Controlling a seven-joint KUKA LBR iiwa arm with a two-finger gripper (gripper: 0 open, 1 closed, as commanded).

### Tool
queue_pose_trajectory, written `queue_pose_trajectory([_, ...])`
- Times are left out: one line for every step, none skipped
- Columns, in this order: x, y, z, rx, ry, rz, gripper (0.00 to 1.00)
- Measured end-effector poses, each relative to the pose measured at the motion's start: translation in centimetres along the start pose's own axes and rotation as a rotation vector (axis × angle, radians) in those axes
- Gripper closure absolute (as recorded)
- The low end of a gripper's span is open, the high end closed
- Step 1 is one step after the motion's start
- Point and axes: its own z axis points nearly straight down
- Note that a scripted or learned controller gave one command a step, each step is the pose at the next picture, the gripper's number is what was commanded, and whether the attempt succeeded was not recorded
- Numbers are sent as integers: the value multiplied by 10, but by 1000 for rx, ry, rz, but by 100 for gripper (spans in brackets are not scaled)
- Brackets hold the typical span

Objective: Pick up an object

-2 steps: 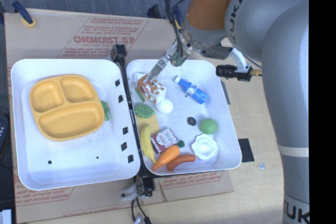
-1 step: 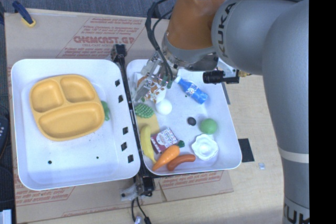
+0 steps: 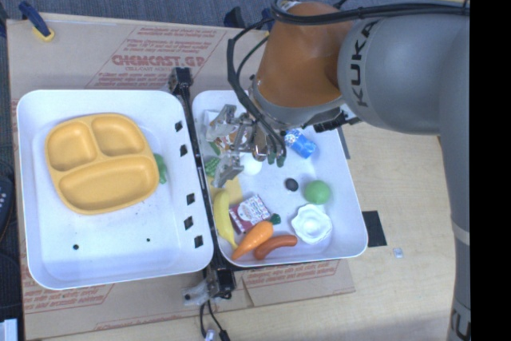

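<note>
The arm's hand (image 3: 239,141) hangs low in the right bin (image 3: 347,204), above the banana (image 3: 224,213); its opening I cannot tell. A yellow divided plate (image 3: 100,164) fills the left bin (image 3: 32,196).

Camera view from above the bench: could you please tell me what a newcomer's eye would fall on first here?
First, the big grey arm with its orange band, reaching in from the right over the right bin, its gripper low among the clutter there. Next, the yellow divided tray lying in the left bin. Then the bright bits at the right bin's near end: a banana, a carrot and a green ball.
</note>
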Motion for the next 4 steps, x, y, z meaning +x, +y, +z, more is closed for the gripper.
queue_pose_trajectory([0, 0, 0, 0, 0, 1, 0])
queue_pose_trajectory([0, 0, 0, 0, 0, 1, 0])
queue_pose_trajectory([0, 0, 0, 0, 0, 1, 0])
queue_pose_trajectory([0, 0, 0, 0, 0, 1, 0])
